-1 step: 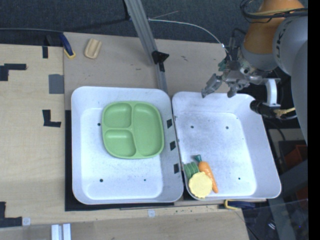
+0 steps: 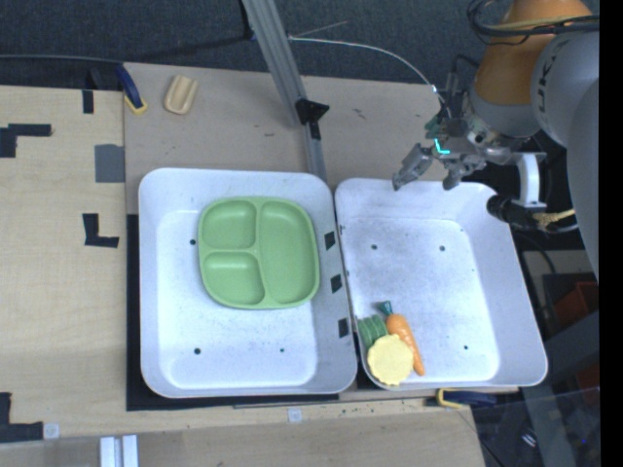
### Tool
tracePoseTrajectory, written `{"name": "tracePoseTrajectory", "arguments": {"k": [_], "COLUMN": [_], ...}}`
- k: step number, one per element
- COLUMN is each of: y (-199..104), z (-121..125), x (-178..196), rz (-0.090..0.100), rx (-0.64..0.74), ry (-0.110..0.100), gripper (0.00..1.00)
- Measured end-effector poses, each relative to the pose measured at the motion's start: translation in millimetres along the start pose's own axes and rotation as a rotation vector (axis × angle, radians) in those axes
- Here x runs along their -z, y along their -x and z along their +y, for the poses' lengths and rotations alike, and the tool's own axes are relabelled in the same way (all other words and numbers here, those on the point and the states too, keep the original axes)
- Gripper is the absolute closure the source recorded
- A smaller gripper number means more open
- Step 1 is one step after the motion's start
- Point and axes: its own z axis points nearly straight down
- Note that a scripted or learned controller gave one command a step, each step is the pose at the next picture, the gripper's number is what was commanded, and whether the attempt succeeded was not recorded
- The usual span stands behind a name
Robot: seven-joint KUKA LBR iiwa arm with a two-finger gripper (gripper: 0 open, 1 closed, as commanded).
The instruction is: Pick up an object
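Three small toys lie at the near left corner of the right bin (image 2: 487, 261): an orange carrot (image 2: 405, 340), a pale yellow round piece (image 2: 390, 360) and a green piece (image 2: 372, 330) beside them. My gripper (image 2: 428, 172) hangs over the bin's far edge, well away from the toys. Its two fingers stand spread apart, open, with nothing between them. A green divided plate (image 2: 259, 252) rests in the left bin (image 2: 161, 290).
A grey metal pole (image 2: 282, 66) slants across the bench behind the bins. A tan block (image 2: 180, 94) and a blue-and-yellow clip (image 2: 130, 89) lie on the bench at the far left. Cables and the arm's body crowd the right side.
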Motion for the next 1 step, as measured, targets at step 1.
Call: {"name": "tracePoseTrajectory", "arguments": {"k": [1], "y": [-10.5], "z": [-3.8], "x": [-52.7], "rz": [0.0], "rx": [-0.001], "ry": [-0.005], "gripper": [0.0]}}
